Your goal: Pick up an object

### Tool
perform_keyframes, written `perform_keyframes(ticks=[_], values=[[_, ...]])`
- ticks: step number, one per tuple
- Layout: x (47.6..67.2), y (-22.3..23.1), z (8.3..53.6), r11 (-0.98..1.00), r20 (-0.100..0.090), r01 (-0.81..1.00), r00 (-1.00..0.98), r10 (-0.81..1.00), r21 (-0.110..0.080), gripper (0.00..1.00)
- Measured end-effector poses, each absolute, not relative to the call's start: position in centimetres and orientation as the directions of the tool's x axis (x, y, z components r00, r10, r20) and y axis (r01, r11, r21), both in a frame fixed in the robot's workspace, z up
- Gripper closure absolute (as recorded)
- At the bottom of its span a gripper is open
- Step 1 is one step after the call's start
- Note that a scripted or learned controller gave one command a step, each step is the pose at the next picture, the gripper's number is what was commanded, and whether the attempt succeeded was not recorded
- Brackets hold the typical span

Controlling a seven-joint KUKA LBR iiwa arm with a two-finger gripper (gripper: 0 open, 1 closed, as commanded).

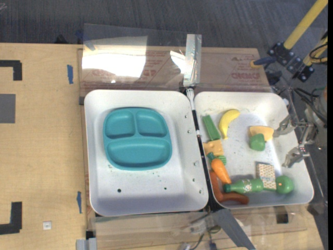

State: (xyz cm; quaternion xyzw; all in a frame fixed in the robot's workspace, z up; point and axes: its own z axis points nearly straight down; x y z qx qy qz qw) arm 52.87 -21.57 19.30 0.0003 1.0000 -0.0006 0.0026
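The right bin (270, 104) holds several toy foods. A yellow banana (228, 121) lies beside a green pod (210, 127). Further right are a cheese wedge (261, 132) and a green ball (257, 143). An orange carrot (220, 170), a green bottle (245, 186), a patterned wafer (266, 174), a green pear-like piece (284, 185) and a red sausage (221, 192) fill the near half. My gripper (289, 142) hangs over the bin's right rim, open, with nothing between its fingers (285, 125). It is just right of the cheese and the green ball.
The left bin (99, 108) carries a teal divided plate (137, 138). A clear plastic sheet (135, 61) stands behind the bins. A yellow pole with black clamps (291, 56) is at the back right. Cables run along the right side.
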Motion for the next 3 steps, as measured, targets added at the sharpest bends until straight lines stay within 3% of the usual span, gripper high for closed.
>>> perform_keyframes(ticks=[1,2,3], values=[[56.3,-20.4,8.9,1.000,-0.012,-0.015,-1.000,-0.015,-0.004,0.00],[59.2,-15.7,8.9,0.994,-0.013,-0.110,-0.994,-0.110,-0.002,0.00],[65.6,-9.8,9.5,1.000,0.051,-0.014,-0.999,-0.014,0.002,0.00]])
